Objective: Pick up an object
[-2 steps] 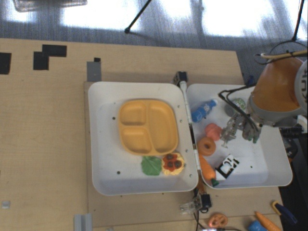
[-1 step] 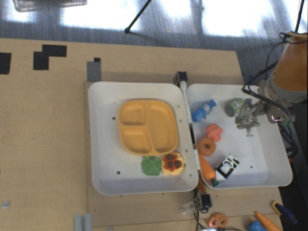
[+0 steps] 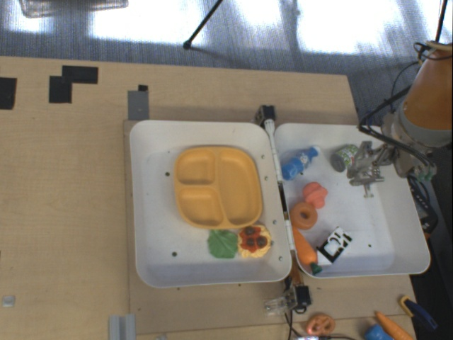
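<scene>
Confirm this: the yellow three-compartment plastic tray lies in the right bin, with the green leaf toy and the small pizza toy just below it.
Not quite. The camera view shows the yellow three-compartment plastic tray in the left white bin, not the right one. The green leaf toy and the small pizza toy do lie just below it.

You get one fixed camera above the bench (image 3: 64, 190), looking down at a slant. Both white bins (image 3: 152, 211) sit mid-frame; the arm (image 3: 432, 98) enters from frame right, floor along the top.
</scene>
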